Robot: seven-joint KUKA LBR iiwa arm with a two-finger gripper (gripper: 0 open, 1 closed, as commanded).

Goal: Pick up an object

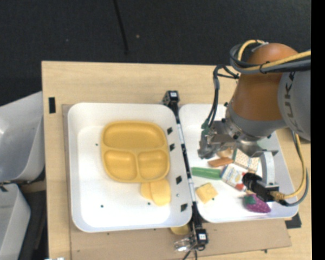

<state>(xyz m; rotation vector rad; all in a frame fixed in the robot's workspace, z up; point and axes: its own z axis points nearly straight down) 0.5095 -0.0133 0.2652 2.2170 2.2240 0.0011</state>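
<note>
Left bin (pixel 81 145): yellow divided tray (pixel 134 150), small yellow piece (pixel 157 192) at its lower edge, well left of the gripper. Right bin (pixel 216 213): green stick (pixel 206 173) and tan block (pixel 206 192) just below the gripper (pixel 210 148); orange piece (pixel 222 161) beside it; carton (pixel 234 174), purple grapes (pixel 258 203) lower right. Finger spread: cannot tell, hidden under wrist.

Yellow divided tray (pixel 135 150) in white bin (pixel 86 199); green stick (pixel 206 173), purple grapes (pixel 258 203).
</note>
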